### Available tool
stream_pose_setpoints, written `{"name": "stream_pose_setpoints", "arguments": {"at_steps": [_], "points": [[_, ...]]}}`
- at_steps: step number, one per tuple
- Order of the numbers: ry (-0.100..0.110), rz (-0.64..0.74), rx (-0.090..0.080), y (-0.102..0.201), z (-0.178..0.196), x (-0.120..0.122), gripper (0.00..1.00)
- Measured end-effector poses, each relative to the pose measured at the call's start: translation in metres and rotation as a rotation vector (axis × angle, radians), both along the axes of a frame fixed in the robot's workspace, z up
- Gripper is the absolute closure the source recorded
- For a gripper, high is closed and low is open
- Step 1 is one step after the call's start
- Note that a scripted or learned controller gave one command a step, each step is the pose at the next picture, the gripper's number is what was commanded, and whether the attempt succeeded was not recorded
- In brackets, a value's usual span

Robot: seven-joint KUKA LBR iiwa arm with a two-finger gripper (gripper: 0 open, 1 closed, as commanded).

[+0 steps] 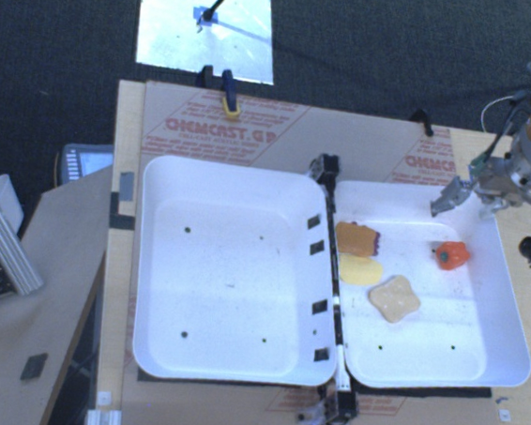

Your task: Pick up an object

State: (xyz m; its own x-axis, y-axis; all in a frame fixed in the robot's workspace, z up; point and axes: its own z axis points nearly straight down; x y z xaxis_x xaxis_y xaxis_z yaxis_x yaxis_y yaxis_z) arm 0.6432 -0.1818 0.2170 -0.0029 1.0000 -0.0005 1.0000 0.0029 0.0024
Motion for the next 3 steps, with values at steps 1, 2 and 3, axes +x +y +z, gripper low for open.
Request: {"name": "stream_pose_setpoints", "arguments": {"at_steps": [1,2,3], "points": [[-0.004,0.003,-0.001,0.000,0.011,0.001,1.00],[-0.014,0.011,0.001,0.081,0.124,0.007,1.00],[-0.019,0.005,-0.003,0.091,0.297,0.015,1.00]]}}
